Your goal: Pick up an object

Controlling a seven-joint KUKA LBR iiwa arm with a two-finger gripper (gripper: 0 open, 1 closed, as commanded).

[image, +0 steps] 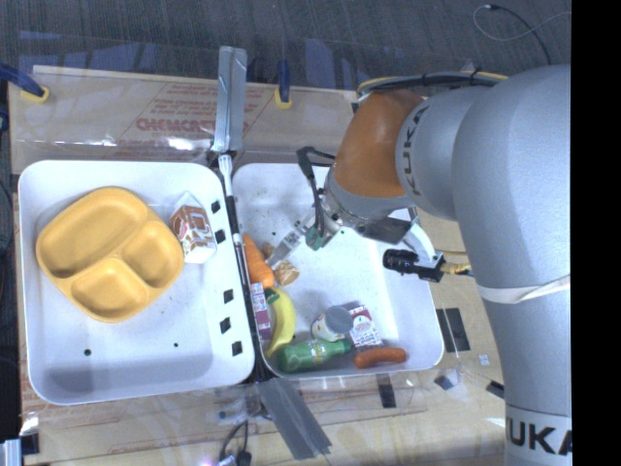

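Right bin (417,289) is the landmark; candidates sit along its left wall and front.
- carrot (256,261): orange, lying lengthwise against the left wall, mid-bin.
- bread piece (285,275): small, tan, touching the carrot's right side.
- banana (282,320): yellow, curved, just in front of the carrot, near the left wall.
- green bottle (312,354): lying on its side along the front wall.
- sausage (380,357): orange-red, flat, at the bottle's right end, front wall.
- small jar (331,324): grey lid, just behind the bottle.
- red-white packet (363,327): beside the jar, right side.
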